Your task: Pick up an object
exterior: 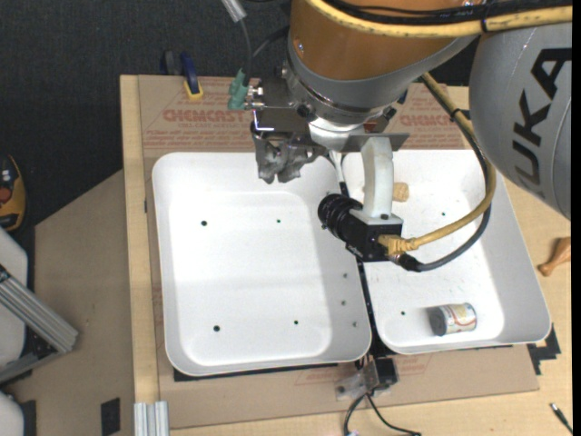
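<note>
My gripper (276,163) hangs below the big orange and grey wrist, over the far edge of the left bin (182,271). I see nothing in it. A small grey cylinder with a pale yellow end (452,318) lies on its side near the front of the right bin (508,243). A small tan piece (400,191) lies toward the back of the right bin, just right of the white bracket on the wrist. Both objects are well to the right of the gripper.
The arm's body covers the top of the view and the back of both bins. A black connector with a yellow hose (363,230) hangs over the divide between the bins. A blue and yellow clamp (191,75) sits at the bench's far left corner.
</note>
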Robot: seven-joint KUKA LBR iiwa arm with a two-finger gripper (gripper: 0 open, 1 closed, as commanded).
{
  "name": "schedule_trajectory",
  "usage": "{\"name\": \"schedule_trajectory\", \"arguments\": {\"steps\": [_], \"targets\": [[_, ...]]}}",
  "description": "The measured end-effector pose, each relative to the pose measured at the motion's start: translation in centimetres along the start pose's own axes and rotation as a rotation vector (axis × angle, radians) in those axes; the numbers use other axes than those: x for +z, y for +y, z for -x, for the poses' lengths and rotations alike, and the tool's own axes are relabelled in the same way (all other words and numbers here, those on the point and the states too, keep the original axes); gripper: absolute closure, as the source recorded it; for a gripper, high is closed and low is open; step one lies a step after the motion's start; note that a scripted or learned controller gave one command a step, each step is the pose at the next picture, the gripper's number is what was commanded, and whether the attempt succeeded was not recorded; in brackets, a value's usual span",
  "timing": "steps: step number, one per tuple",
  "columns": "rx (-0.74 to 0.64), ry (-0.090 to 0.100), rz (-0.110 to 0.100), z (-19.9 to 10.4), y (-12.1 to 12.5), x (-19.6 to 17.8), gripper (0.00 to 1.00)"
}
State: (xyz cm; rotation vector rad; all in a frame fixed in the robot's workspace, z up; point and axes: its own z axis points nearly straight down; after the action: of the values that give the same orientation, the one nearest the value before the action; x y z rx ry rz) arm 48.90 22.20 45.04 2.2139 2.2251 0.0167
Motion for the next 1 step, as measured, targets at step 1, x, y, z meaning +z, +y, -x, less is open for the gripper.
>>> {"name": "schedule_trajectory", "arguments": {"steps": [1], "targets": [[0.006, -0.011, -0.022, -0.22, -1.28, 10.78, 1.00]]}}
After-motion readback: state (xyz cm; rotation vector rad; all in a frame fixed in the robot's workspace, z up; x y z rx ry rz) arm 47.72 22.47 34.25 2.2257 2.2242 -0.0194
